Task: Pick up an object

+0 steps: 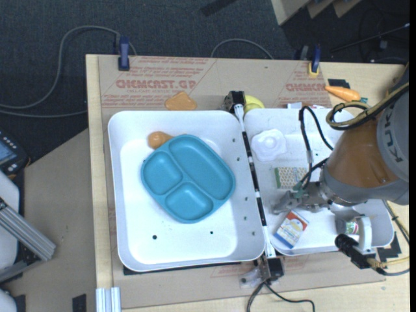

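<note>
Arm (364,164): seen at the right of the frame, grey with an orange band, bent over the right bin.
Gripper (288,202): placed low in the right bin, in the lower middle-right of the frame, just above a small carton. It cannot be told how far it is open, and nothing is seen to be held by it.
Small carton (290,229): white with red and blue print, lying tilted at the lower left of the right bin, close under the gripper.
White plastic cup (268,143): lying in the upper part of the right bin.
Green patterned packet (290,176): found between the cup and the gripper.
Right bin (383,236): white and shallow, partly covered by the arm.
Left bin (136,226): white, at the centre-left of the frame.
Blue divided plate (187,177): resting in the middle of the left bin, with three compartments.
Orange round object (157,139): touching the upper left edge of the plate.
Yellow object (253,103): lying on the bench above the bins, near the divider.
</note>
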Available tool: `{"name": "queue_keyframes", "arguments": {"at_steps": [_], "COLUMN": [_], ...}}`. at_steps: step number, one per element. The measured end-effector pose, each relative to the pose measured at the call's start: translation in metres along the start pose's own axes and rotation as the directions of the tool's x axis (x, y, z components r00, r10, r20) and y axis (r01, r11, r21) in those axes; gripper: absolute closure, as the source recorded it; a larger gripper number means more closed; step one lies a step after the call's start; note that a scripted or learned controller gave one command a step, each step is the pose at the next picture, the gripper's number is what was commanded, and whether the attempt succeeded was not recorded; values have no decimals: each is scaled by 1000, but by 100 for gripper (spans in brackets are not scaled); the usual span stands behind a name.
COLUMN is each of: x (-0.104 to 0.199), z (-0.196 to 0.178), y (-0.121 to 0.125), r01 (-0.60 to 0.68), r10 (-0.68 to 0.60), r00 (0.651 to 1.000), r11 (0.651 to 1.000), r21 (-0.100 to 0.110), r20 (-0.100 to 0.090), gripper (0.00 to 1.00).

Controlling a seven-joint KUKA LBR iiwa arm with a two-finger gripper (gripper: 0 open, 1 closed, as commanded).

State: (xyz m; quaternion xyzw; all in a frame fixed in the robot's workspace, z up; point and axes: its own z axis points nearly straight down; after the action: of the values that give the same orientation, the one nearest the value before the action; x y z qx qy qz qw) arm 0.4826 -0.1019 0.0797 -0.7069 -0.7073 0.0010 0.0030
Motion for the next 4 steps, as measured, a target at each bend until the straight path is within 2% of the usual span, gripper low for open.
{"name": "queue_keyframes", "arguments": {"at_steps": [1, 2, 3, 4], "x": [-2, -2, -50, -94], "z": [-15, -14, -5, -5], "y": [2, 2, 70, -8], "r01": [-1, -2, 0, -7], "r10": [1, 2, 0, 7], "r00": [1000, 1000, 1000, 1000], "r11": [1000, 1000, 1000, 1000], "r21": [-8, -7, -11, 0], "r20": [4, 4, 7, 1], "gripper": [100, 0, 0, 0]}}
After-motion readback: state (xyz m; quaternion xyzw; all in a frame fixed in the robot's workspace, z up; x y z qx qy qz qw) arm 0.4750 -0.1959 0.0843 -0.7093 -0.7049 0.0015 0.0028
